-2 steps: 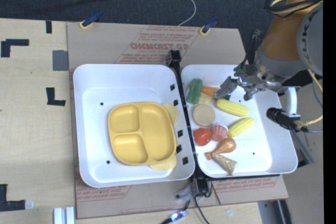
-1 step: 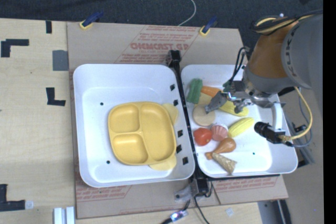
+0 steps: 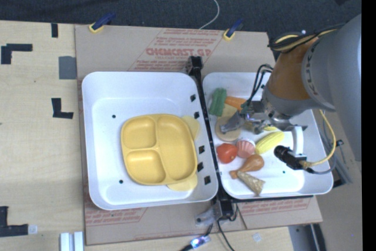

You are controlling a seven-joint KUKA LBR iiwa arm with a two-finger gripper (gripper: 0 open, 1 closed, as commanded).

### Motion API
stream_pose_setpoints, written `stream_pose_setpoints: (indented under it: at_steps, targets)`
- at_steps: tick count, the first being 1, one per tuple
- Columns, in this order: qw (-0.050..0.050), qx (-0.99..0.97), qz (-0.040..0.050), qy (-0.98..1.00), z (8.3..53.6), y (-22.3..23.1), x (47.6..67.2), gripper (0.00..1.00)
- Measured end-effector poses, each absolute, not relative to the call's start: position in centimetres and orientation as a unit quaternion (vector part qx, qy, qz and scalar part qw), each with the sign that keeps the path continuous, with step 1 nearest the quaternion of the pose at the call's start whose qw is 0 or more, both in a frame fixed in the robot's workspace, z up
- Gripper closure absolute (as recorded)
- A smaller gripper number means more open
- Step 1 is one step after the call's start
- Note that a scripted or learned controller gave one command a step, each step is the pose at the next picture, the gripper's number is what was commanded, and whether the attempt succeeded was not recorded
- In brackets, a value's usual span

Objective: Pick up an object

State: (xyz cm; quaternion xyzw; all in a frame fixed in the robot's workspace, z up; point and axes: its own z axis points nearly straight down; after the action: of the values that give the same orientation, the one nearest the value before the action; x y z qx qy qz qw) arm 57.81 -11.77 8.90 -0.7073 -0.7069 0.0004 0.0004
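Camera view: the gripper (image 3: 234, 123) is lowered into the right bin (image 3: 311, 185), above a tan round piece (image 3: 228, 130); whether it is spread or pressed together cannot be told; nearby lie a green piece (image 3: 218, 101), an orange carrot (image 3: 235, 102), a red tomato (image 3: 227, 153), a yellow corn cob (image 3: 269, 140) and a drumstick (image 3: 250, 165); the left bin (image 3: 97, 103) contains a yellow divided plate (image 3: 157, 147).

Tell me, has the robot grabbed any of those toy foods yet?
Not visibly. The gripper is down in the right bin, at the round tan piece. The tomato, corn and drumstick lie loose. Grasping and lifting remain.
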Motion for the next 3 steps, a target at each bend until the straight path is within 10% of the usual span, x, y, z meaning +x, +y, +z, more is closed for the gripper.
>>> stream_pose_setpoints:
  at_steps: [1,3]
  targets:
    - [-0.002,-0.706,-0.0025,-0.708,10.4,-11.7,58.1,1.0]
    - [-0.002,-0.706,-0.0013,-0.708,21.0,-11.6,58.4,1.0]
